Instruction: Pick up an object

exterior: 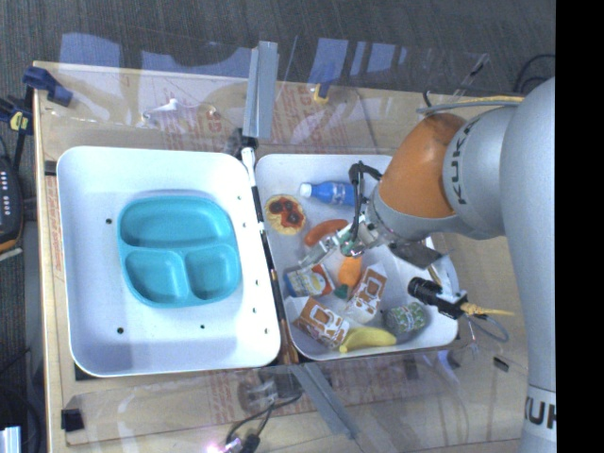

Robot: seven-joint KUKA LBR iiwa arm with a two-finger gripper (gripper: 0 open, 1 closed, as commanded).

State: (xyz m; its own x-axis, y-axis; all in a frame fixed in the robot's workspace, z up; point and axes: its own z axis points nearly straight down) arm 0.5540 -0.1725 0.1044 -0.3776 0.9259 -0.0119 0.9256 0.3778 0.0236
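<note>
Two bins: left bin [75,253] holds a blue divided tray [179,250], right bin [276,173] holds all the clutter. Gripper [344,245] sits low in the middle of the right bin, over or against the pile. Can't tell whether it's parted or closed, since the wrist and orange band [420,173] block too much. Nothing visibly between the tips, so I'm not calling a grasp.

Likely target, judging by position: the small orange carrot-like piece [349,270] just below the tip, or the red sausage-shaped one [326,231] just beside it. Can't tell which.

Risks from here:
- Items are packed touching each other. The carton [368,295] and pouch [304,279] flank the carrot, so closing could pinch two things or shove one aside.
- Rounded, smooth shapes like the sausage, carrot and banana [370,339] could squirt out sideways under a pinch.
- The blue bottle [330,192] lies near the wrist, and any arm sweep could roll it.
- The pizza toy [285,213] sits near the bin wall. Low priority.
</note>
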